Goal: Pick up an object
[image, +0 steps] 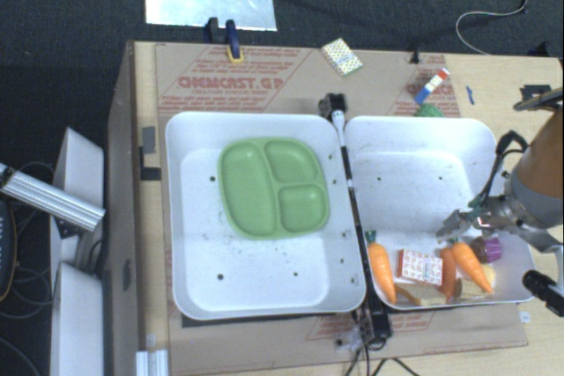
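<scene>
The grey arm (539, 176) is reaching in from the right side and is hanging over the right bin (414, 154). Its gripper (467, 227) is sitting low over the near right corner of that bin. The view there is dark and small, so I cannot tell if the gripper is squeezing something or hanging loose.

All the things to pick up are lying along the near edge of the right bin. A long carrot (381, 270) is lying by the near left corner, close to the wall between the bins. A little red and white box (420, 266) is sitting just beside it. A second carrot (471, 267) is lying just under the gripper, near the near right corner. A small purple thing (490, 249) is sitting right next to that carrot, on its right.

The left bin (198, 216) is holding a green plate (273, 189) with three parts, and the plate is lying flat near the bin's middle.

On the bench (264, 79), behind the bins, a small yellow packet (342, 56) is lying near the far edge. A red, white and blue block (432, 85) is lying behind the right bin.
</scene>
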